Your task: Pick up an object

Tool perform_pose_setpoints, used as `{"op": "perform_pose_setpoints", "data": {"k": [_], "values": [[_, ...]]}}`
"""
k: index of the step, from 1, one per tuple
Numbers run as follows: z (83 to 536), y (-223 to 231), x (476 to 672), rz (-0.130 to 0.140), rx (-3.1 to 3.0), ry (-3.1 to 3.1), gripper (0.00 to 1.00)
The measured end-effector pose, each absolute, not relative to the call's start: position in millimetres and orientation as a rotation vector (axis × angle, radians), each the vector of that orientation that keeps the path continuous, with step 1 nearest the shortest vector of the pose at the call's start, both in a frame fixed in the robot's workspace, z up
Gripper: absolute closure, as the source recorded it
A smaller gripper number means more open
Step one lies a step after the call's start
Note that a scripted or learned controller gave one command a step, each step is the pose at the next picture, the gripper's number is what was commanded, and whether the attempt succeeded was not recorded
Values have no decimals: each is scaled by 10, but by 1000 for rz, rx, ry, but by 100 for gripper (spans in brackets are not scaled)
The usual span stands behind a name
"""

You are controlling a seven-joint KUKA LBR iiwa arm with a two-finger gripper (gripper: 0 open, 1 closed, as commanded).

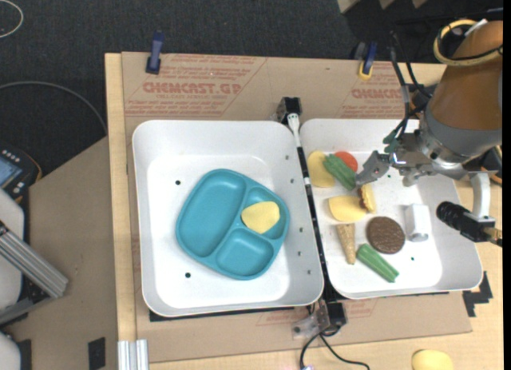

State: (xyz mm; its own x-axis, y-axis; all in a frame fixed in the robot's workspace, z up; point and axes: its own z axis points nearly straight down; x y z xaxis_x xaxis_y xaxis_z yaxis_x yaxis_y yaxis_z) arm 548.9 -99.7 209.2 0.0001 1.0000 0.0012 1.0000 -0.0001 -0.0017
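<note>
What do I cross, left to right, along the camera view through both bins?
Left bin's wall → blue tray → yellow piece on the tray → clips between the bins → cone → brown disc → white block.

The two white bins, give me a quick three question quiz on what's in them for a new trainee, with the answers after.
1. True or false: the blue divided plate lies in the left bin.
2. Which thing lies on that plate?
A. a brown round cookie
B. a pale yellow piece
C. a green bean pod
3. Fill in: the pincer is over the ____ bin.

Key
1. True.
2. B: the pale yellow piece sits in one compartment of the plate; the brown round cookie and the green bean pod lie in the right bin.
3. Right.
</note>
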Motion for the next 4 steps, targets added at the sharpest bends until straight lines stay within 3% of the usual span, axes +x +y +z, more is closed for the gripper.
{"op": "perform_pose_setpoints", "data": {"k": [1, 2, 3, 4], "values": [[1049, -920, 4899, 11, -2215, -2210, 0], [871, -932, 4817, -8, -2226, -2227, 0], [881, -927, 4821, -10, -2228, -2227, 0], [878, -934, 5080, -5, -2228, -2228, 0]]}}
